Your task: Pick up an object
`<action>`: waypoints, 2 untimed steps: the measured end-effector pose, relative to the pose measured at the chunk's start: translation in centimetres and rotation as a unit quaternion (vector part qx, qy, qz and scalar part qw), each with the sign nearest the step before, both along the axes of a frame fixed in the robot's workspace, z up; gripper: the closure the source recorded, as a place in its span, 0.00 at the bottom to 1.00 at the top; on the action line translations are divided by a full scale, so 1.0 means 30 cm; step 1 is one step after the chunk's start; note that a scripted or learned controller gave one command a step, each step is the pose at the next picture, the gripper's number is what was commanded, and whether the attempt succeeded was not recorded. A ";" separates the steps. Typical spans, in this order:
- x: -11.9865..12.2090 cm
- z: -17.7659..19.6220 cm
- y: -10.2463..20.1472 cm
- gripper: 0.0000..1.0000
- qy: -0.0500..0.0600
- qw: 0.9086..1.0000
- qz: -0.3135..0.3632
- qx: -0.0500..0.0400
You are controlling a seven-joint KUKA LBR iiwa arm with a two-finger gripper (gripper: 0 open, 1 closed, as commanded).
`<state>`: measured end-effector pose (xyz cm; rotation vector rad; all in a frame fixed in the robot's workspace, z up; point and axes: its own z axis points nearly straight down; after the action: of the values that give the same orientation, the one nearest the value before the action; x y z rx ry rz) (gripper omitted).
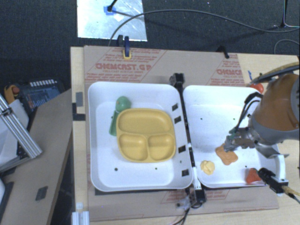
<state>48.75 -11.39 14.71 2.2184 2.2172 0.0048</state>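
Right white bin [211, 102], near side: flat orange irregular piece [227, 156] under the grey arm's two-finger gripper [233, 143], placed low as if for a pick, finger state cannot be told; small pale-yellow lump [207, 167] just left, red piece [253, 175] right.

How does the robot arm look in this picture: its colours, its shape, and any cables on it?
The arm is thick and rounded, with a grey body and a broad orange band above the wrist. Black cables loop along its left side, down toward the gripper, which is small, dark grey and metallic. The details of the gripper are too blurred to describe.
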 end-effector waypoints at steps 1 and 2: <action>0.034 0.201 0.003 1.00 -0.001 1.000 0.003 0.000; 0.037 0.203 0.003 1.00 0.002 1.000 0.002 0.000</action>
<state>49.86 -11.30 20.79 2.2156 2.2243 0.0022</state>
